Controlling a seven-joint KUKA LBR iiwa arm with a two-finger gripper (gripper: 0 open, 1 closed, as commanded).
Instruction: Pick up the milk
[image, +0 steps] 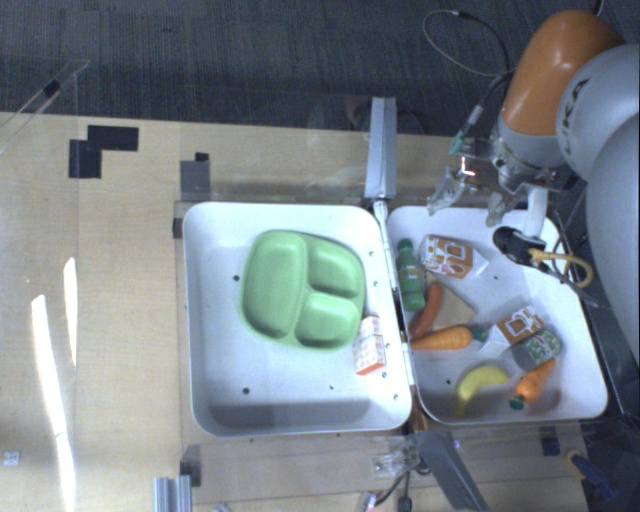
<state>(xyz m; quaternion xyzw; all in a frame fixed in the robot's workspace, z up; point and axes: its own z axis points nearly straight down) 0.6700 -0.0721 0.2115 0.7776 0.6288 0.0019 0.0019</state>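
the two bins (200, 330) look like smooth white plastic with a soft sheen. the green tray (300, 285) is matt plastic. the milk (369, 345) carton looks like printed card, slightly glossy. the worktop (90, 300) is pale wood-like board, with a clear glossy sheet over its left part. the arm (600, 110) has glossy grey and orange shells. the rail (379, 150) between the bins is brushed metal.

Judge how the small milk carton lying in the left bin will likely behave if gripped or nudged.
The milk carton looks like a small boxy pack, so probably light and fairly stiff, though its walls may dent under a hard squeeze. It lies flat beside the green plate, so it should slide rather than roll, and could jam against the plate.
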